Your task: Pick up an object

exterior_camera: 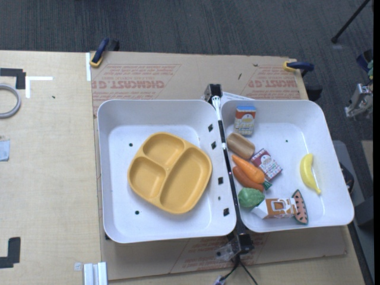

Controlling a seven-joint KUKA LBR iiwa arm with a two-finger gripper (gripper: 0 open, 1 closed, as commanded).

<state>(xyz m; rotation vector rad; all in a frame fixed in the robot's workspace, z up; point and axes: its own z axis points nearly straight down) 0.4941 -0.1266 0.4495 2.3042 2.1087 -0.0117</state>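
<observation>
The right bin holds several toy foods. A small carton stands at the back, and a brown bread roll, an orange carrot and a red packet crowd its left side. A green vegetable, an orange carton and a watermelon slice lie near the front wall. A yellow banana lies alone on the right. My gripper is a small grey shape at the far right, outside the bin and well away from every object.
The left bin holds a yellow divided plate. Black clips run along the shared wall between the bins. Both bins sit on a cardboard sheet, clamped at its back corners. Dark floor lies beyond the bench.
</observation>
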